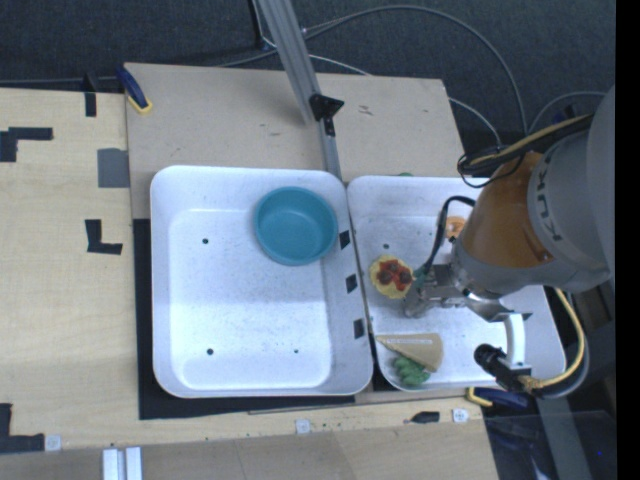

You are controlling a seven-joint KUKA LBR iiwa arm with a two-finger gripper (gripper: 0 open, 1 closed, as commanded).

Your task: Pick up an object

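My gripper is low inside the right bin, just right of a small yellow and red toy that lies near the bin's middle. A tan wedge-shaped piece and a green object lie at the bin's front edge, below the gripper. An orange object peeks out beside the arm further back. A blue bowl rests in the back right part of the left bin. The arm's orange band and grey body cover the right bin's right half.
A grey metal pole slants down from the top to the divide between the bins. Black cables loop over the dark cloth at the back right. Tan board surrounds the bins.
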